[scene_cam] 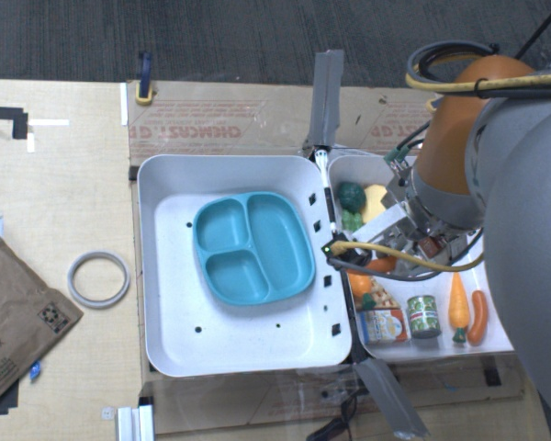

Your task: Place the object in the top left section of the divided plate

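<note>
Sitting in shallow white bin point(176, 331): smooth teal three-section plate point(285, 237), rounded corners.

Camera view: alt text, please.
Grey robot arm with an orange band hangs over the right shallow white bin of toy food; a teal three-section plastic plate lies in the left white bin. A grey ring lies on the bench outside.

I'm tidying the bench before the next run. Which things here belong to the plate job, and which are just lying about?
Job: blue divided plate, arm, and in the right bin the carrot, can and others; which one goes is unclear.
Lying about: tape ring, cardboard box, blue clamp.
</note>
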`<act>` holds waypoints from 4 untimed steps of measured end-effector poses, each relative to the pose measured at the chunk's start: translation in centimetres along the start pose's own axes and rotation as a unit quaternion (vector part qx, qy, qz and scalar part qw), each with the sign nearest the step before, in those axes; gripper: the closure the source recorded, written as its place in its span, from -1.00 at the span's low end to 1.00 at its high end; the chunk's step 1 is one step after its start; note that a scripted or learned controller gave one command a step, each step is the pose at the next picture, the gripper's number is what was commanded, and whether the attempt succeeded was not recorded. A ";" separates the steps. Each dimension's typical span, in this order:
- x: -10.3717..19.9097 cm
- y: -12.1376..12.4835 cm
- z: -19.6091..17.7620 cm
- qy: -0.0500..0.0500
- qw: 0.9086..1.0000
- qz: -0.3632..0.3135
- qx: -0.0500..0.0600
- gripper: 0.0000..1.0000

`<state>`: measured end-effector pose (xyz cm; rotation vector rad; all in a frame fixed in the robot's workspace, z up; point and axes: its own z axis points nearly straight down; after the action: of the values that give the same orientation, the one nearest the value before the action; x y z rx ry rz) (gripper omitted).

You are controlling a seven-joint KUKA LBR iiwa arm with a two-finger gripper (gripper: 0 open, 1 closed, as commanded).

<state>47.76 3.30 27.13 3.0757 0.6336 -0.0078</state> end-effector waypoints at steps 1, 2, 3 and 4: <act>-0.6 1.5 -9.0 0.002 0.995 0.103 -0.001 1.00; 6.1 -4.9 2.8 0.000 0.996 0.093 0.000 1.00; 4.4 -3.8 -6.8 0.000 0.996 -0.086 -0.001 1.00; -2.1 4.8 0.7 -0.001 0.999 -0.043 0.001 1.00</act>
<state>47.71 -1.91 26.48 3.0470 0.7644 -0.0108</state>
